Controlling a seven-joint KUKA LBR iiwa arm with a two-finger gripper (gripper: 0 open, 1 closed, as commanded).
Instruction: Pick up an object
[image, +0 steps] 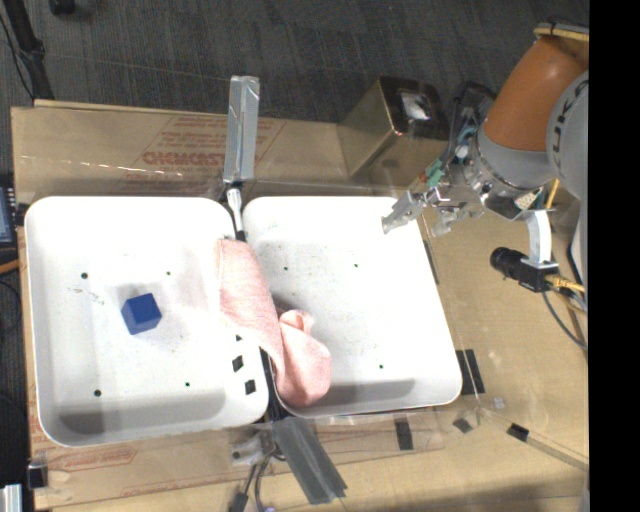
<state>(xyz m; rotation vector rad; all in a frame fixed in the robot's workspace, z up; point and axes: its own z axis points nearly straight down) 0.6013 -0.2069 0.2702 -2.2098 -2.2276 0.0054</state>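
Bright, even overhead light is washing out the two white bins (340, 300), leaving their floors nearly featureless (only specks and small dark holes are showing). Soft grey shadows are pooling along the near walls. The gripper (405, 212) is looking slightly smeared. The dark floor beyond the bench (500, 330) is reading dim and grainy.

A block (142, 312) lay in the left bin (60, 230). A cloth (270, 330) draped over the divide between the bins, its near end in the right bin (400, 320).
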